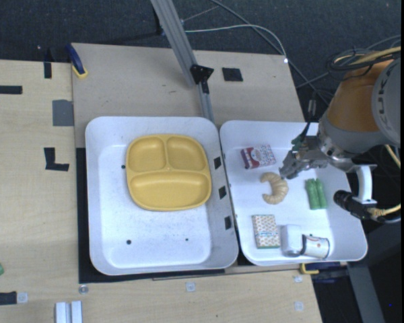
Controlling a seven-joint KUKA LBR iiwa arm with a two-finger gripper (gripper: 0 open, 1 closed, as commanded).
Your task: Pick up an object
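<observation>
White bin floor lies bare just under the pincer, fingers parted, holding nothing; croissant sits just below-left of it.

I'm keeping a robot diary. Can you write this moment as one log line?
arm: over right bin | gripper: above croissant, nothing visibly held | nearby: red packet, green item | left bin: yellow divided plate
</observation>
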